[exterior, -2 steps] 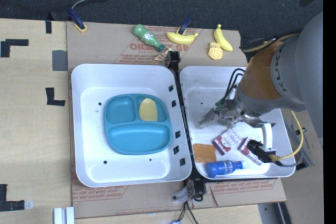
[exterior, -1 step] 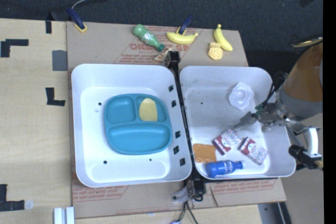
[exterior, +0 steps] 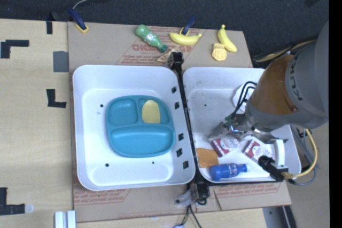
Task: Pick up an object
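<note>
My gripper point(exterior: 228, 127) hangs low in the right bin point(exterior: 214, 91), just above a red and white packet point(exterior: 226, 144). A second red and white packet point(exterior: 254, 149) lies to the right of the first, partly under the wrist. Against the bin's front wall lies a blue bottle point(exterior: 227, 171), with an orange-brown piece point(exterior: 207, 157) to its left. I see nothing held in the gripper. The arm hides the right part of this bin.
The left bin point(exterior: 91, 83) holds a blue divided plate point(exterior: 140, 125) with a yellow item point(exterior: 151, 111) in one compartment. Behind the bins on the cardboard lie a green bottle point(exterior: 150, 38), two bananas point(exterior: 185, 38) point(exterior: 226, 40) and a small yellow piece point(exterior: 218, 53).
</note>
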You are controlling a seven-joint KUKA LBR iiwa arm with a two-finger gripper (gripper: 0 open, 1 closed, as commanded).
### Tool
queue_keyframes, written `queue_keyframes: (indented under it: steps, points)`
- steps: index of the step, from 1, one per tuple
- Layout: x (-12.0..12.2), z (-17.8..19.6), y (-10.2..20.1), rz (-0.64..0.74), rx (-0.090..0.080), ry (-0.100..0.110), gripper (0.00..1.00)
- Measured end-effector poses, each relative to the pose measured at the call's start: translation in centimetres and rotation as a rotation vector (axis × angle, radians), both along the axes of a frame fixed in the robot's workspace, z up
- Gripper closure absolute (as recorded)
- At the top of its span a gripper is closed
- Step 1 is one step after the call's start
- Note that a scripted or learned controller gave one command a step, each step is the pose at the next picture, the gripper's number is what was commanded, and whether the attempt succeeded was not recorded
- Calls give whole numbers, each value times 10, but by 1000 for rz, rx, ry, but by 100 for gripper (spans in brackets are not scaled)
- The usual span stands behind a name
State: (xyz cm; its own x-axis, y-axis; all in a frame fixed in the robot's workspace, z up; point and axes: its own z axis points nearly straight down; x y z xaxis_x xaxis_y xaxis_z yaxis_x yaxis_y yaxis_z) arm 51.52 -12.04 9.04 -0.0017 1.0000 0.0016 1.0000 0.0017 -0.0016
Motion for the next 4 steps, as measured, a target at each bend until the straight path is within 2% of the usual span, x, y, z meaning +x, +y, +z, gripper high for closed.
queue_keyframes:
  steps: [1,2,3,4]
  points:
    - [87,12,17,0,-2,-2,0]
    - [2,94,55,0,-1,-1,0]
    - [-31,94,53,-1,-1,1,0]
    - [-16,25,23,-2,-1,3,0]
